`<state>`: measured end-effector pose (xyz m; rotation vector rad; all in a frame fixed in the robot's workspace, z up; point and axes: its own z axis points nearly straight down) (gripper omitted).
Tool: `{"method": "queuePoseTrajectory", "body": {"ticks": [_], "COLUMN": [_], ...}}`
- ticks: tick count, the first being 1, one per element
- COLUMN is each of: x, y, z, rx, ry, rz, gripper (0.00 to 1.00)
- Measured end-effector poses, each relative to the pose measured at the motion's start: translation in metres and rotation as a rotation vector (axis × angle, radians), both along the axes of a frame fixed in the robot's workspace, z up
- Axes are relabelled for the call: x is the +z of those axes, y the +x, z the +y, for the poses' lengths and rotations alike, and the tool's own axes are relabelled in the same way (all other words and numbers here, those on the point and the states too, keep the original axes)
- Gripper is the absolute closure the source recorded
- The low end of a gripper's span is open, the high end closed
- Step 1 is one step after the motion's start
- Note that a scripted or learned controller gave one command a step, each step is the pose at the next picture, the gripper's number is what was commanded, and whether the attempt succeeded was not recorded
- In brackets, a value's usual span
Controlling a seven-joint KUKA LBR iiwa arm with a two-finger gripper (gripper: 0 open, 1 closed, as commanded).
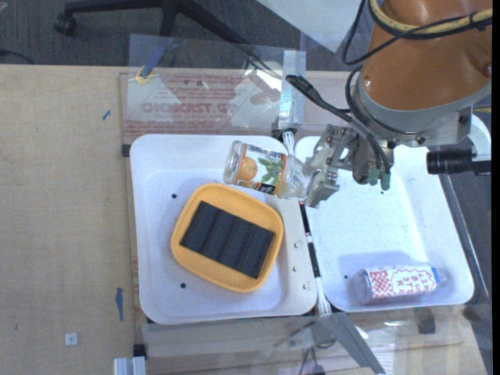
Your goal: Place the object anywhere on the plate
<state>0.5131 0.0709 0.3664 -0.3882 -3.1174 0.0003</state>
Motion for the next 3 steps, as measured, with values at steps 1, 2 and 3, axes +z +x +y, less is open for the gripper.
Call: {"method": "queuePoseTrajectory", "body": {"ticks": [1,2,3], "x": [-0.101,0.021,-0.110], "y": [0.048,0.036,0.059], "z": [-0.005,0.012,0.011], "rx": [0.114,0.407,0.360], "ry": [0.001,0.001,0.002], "rz": [-0.001,-0.006,-0.002], "gripper": [1.00,1.00,1.00]}}
